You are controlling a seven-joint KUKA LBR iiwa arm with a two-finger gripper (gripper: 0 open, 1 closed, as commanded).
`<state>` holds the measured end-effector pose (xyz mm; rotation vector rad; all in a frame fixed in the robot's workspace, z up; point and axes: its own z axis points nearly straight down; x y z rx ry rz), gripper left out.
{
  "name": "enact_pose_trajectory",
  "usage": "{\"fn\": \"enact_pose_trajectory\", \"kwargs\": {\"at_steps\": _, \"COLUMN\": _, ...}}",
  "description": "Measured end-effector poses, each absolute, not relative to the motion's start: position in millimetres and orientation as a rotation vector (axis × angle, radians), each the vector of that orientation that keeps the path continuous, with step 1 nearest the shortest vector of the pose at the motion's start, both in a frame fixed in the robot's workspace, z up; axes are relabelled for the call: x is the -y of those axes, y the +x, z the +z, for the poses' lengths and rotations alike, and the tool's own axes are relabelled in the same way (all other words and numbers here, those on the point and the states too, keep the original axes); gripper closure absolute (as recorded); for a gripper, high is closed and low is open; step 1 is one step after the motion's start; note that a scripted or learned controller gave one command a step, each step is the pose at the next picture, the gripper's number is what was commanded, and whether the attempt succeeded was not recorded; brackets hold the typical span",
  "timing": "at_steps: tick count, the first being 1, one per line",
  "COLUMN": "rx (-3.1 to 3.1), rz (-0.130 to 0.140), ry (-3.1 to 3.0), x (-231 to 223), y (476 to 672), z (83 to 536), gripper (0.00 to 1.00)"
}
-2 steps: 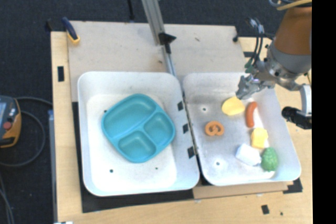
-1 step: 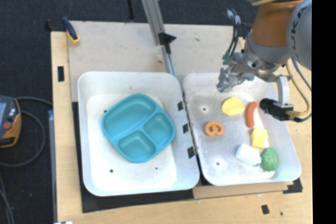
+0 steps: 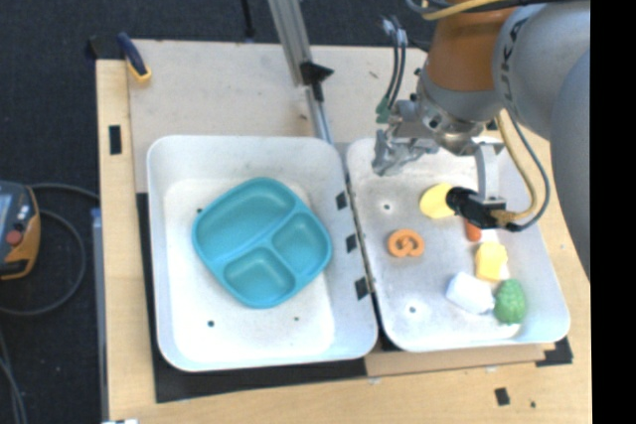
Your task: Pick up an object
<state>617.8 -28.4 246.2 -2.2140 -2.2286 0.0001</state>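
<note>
Nearest the camera, at the front of the right bin (image 3: 437, 338), sit a green broccoli-like piece (image 3: 510, 302) and a white block (image 3: 468, 292) touching it, w/ a yellow block (image 3: 491, 261) just behind. Further back: an orange ring (image 3: 405, 244) lying flat near the bin's middle, a small red-orange piece (image 3: 473, 232) half hidden beside a black part of the arm, then a yellow rounded piece (image 3: 434, 202). Left bin (image 3: 179, 333) holds a teal divided plate (image 3: 261, 240), 3 compartments, nothing in them. At the back of the right bin the end effector (image 3: 390, 157) hangs over the bin's rear left corner, apart from all the objs; can't tell if it's wide or narrow, the tips are too small & blurred. Nothing visible btwn them. Behind that, a metal post (image 3: 288, 15) rises from the bench (image 3: 219, 94). Progress, my read: pick not yet done, every candidate obj lies in the bin. Left to do: move over one item (yellow rounded piece or ring are closest), descend, close, lift.
</note>
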Motion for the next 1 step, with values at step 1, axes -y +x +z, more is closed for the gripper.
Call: {"fn": "enact_pose_trajectory", "kwargs": {"at_steps": 1, "rx": 2.23, "rz": -0.002, "ry": -2.215, "x": -27.8, "y": 636.1, "z": 241.2, "gripper": 1.0}}
